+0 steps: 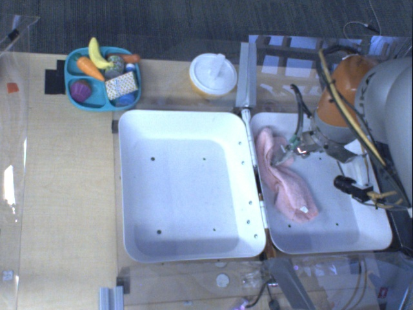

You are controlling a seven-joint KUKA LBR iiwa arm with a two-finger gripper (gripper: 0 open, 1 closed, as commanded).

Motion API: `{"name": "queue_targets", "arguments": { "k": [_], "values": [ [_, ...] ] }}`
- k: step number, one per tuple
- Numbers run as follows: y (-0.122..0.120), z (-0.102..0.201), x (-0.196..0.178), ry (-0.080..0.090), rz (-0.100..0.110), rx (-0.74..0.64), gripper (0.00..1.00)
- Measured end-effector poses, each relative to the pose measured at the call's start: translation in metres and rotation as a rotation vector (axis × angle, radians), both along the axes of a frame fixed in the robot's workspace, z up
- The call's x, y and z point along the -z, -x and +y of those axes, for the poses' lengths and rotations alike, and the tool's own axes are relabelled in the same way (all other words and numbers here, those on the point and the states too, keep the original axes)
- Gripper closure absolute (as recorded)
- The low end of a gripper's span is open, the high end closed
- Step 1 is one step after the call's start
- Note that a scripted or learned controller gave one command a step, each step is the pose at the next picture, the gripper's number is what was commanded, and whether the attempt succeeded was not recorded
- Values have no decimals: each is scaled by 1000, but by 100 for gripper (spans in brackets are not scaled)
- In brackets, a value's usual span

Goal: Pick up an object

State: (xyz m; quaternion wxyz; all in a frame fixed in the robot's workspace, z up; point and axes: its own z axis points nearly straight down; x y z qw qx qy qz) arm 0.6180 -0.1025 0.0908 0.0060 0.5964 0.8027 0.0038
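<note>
A pink cloth [284, 179] lies crumpled along the left side of the right bin [361, 231], running from the upper left down toward the middle. My gripper [288, 152] is low in that bin at the cloth's upper part, with its fingertips against or in the fabric. The grey arm with its orange band [342, 89] reaches in from the right above it.
The left bin [187, 186] stands beside the right one. A blue divided tray [103, 79] with toy food sits at the back left of the bench. A white lidded cup [213, 74] stands behind the left bin. Cables hang along the arm.
</note>
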Motion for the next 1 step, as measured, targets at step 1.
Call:
{"name": "queue_targets", "arguments": {
  "k": [1],
  "values": [
    [68,-23,0,1,1,-9,0]
  ]
}}
